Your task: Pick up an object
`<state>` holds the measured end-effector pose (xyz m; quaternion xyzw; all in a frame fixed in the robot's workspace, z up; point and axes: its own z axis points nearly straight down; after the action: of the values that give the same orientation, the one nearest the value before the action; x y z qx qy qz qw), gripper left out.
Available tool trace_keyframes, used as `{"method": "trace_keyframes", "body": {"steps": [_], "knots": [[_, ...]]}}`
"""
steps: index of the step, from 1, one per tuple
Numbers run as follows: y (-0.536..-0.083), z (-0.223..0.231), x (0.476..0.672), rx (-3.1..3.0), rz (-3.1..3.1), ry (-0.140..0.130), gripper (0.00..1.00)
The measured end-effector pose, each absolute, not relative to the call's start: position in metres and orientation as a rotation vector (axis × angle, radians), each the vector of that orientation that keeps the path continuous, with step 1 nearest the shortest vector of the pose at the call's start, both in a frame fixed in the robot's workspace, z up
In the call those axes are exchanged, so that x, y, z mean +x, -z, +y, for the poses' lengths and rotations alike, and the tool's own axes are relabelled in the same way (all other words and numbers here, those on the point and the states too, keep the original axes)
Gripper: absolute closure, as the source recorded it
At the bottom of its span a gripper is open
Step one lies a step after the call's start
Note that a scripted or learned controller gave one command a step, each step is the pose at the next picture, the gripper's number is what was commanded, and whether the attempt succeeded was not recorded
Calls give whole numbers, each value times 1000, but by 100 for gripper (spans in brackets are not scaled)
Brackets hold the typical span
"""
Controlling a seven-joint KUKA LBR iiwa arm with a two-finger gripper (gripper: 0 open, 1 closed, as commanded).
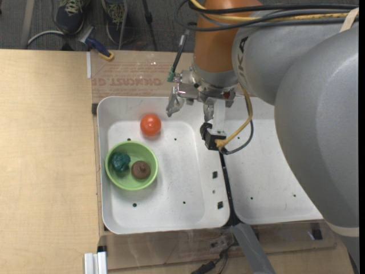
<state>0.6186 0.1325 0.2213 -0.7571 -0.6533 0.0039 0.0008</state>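
Beside the green bowl, a round orange ball; no long axis.

The grey arm covers much of the right bin and is cut off at the right edge.

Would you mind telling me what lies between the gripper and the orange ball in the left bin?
Nothing: in the camera view, bare white bin floor separates the gripper from the orange ball.
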Motion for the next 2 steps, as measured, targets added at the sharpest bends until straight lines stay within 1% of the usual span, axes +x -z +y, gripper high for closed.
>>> {"method": "trace_keyframes", "body": {"steps": [1, 2], "knots": [[-114, 225, 597, -2661, -1668, -9, 0], [-125, 227, 504, -2459, -1954, -5, 0]]}}
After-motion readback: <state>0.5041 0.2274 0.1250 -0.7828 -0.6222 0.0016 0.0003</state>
